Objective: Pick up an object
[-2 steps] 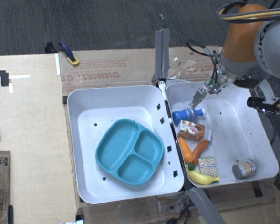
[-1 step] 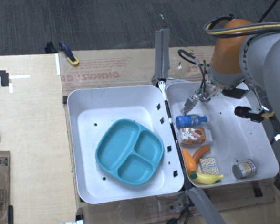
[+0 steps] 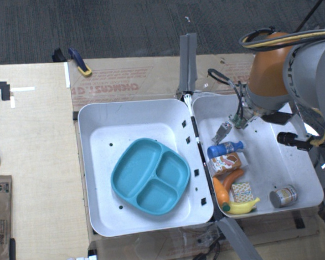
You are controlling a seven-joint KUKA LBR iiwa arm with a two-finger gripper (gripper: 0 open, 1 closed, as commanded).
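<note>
My gripper (image 3: pixel 222 132) hangs over the back left part of the right bin (image 3: pixel 275 160), just above and apart from a blue bottle (image 3: pixel 226 149) lying on its side. Below the bottle, along the bin's left wall, lie a brown and white packet (image 3: pixel 227 162), an orange carrot-shaped item (image 3: pixel 224 187), a small patterned box (image 3: pixel 242 192) and a yellow banana (image 3: pixel 243 206). A metal can (image 3: pixel 282 196) lies at the front right of that bin. Nothing shows between the gripper's tips.
The left bin (image 3: pixel 88 159) holds a blue divided plate (image 3: pixel 150 176). A grey post (image 3: pixel 189 63) stands behind the divider between the bins. The arm's orange band (image 3: pixel 269 72) and black cables hang over the right bin's back right corner.
</note>
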